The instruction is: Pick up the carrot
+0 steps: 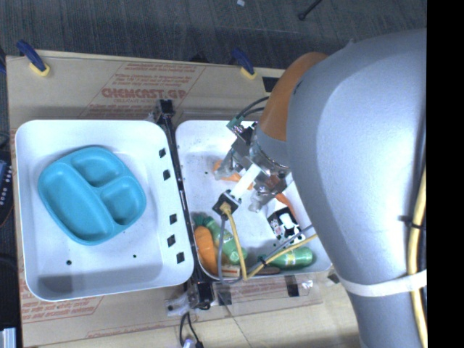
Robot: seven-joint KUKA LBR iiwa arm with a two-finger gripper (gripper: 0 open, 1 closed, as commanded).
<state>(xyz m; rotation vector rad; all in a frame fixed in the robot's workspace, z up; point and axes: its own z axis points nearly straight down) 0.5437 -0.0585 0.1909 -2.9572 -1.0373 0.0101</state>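
Note:
The carrot (205, 248) is an orange piece with a green top lying at the near left corner of the right bin (190, 140). My gripper (243, 171) hangs over the middle of that bin, farther back and to the right of the carrot and apart from it. Small orange patches show under and beside the gripper; I cannot tell what they are. The grey arm hides most of the bin's right half.
A green bottle (293, 258) lies along the right bin's near edge, with another green item (233, 251) beside the carrot. A yellow cable (236, 245) crosses over them. A blue divided plate (90, 193) sits in the left bin (29, 267).

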